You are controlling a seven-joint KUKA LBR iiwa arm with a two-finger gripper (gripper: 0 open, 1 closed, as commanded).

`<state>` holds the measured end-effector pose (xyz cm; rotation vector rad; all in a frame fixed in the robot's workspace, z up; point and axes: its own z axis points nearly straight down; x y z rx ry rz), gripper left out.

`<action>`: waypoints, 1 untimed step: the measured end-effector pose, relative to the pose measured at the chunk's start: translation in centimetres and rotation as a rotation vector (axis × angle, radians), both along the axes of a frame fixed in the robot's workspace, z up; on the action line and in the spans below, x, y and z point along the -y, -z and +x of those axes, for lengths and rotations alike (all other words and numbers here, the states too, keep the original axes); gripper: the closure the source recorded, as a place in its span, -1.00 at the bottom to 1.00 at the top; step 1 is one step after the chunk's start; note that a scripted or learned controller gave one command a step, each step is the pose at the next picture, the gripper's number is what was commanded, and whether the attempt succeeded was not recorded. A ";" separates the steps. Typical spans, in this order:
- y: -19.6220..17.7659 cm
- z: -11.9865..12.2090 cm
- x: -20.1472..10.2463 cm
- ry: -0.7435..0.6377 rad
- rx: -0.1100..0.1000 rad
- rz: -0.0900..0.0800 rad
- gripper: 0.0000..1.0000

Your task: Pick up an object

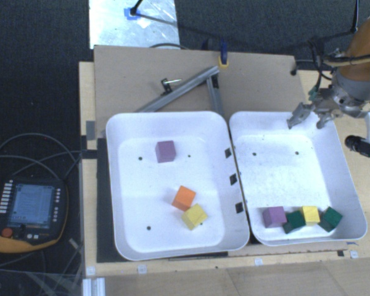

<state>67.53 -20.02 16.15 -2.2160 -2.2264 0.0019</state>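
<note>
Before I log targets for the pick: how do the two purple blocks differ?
The purple block in the left bin stands alone near the bin's far side; the purple block in the right bin sits at the near edge, touching a dark green block. The left one looks slightly greyer. Both are small cubes of similar size, resting flat.

arm: reaching in from the right edge, orange band (365,47) showing above the grey wrist
gripper (309,119): hanging low, pointing down-left
jaws: standing spread apart, gripping nothing
</note>
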 end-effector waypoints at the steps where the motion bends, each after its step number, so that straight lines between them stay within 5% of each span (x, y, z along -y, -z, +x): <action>1: 4.2 0.5 -0.1 -0.002 0.000 0.000 -1.00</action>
